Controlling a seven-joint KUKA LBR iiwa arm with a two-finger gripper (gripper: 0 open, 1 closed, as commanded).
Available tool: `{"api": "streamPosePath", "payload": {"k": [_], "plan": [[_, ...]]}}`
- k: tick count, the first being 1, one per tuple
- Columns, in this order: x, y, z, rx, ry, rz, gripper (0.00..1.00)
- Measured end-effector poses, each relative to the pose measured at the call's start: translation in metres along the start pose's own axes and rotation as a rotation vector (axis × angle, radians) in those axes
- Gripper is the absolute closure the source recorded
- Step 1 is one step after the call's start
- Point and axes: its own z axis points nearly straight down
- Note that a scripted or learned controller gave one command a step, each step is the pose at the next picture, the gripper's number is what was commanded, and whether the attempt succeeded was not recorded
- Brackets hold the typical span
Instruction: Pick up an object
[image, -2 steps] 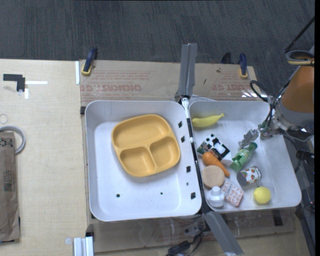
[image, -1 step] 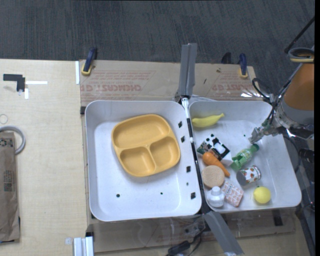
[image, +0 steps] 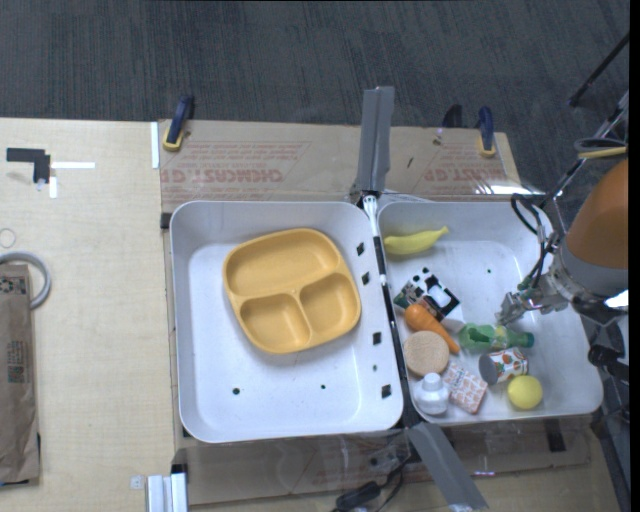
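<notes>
A pale wooden bench stands on dark grey carpet, with a sheet of brown cardboard clipped along its far edge under two shallow white bins set side by side.

The gripper sits low over the right-hand part of the right bin, reaching in from the right below the arm's orange band. Whether it is spread or closed cannot be told at this size; nothing is seen between its tips.

Just beside the gripper, toward the bin's near side, lies a green packet, close enough that contact cannot be ruled in or out. Near that lie a small can with a reddish label and a yellow lemon in the near right corner. Toward the divider are an orange carrot, a round tan biscuit-like disc, a small white bottle and a pink-patterned packet, all crowded and touching or nearly so. A black-and-white item lies above the carrot. A yellow banana lies apart at the bin's far side.

The left bin holds a yellow three-compartment plate, set at a slant.

On the bench at far left lie a brown paper bag and a black marker block with white tape.
</notes>
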Motion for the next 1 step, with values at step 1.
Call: {"api": "streamPosePath", "payload": {"k": [1], "plan": [[0.0726, -0.0116, 0.0001, 0.001, 0.000, 0.188, 1.00]]}}
